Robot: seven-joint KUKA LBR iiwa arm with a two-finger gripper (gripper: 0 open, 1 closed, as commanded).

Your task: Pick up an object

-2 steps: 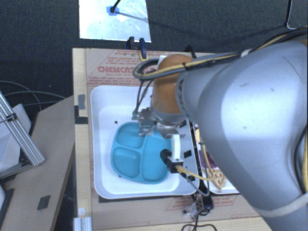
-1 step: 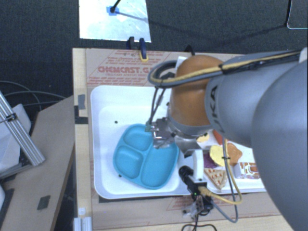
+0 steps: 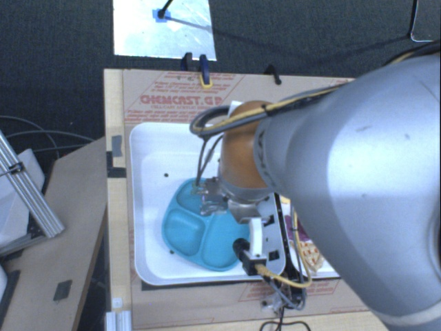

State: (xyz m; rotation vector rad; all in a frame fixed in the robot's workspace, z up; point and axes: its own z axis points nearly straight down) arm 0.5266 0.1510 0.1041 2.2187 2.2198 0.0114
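Observation:
A blue divided tray lies in the left white bin, toward its near right part. The arm reaches in from the right, its orange band above the tray. My gripper hangs low over the tray's upper right edge, and the wrist hides its fingertips. I cannot tell whether it touches the tray.
The right bin is mostly hidden under the arm; a strip of colourful objects shows at its left edge. Cables loop off the wrist. Cardboard lies under the bins, with a metal plate beyond.

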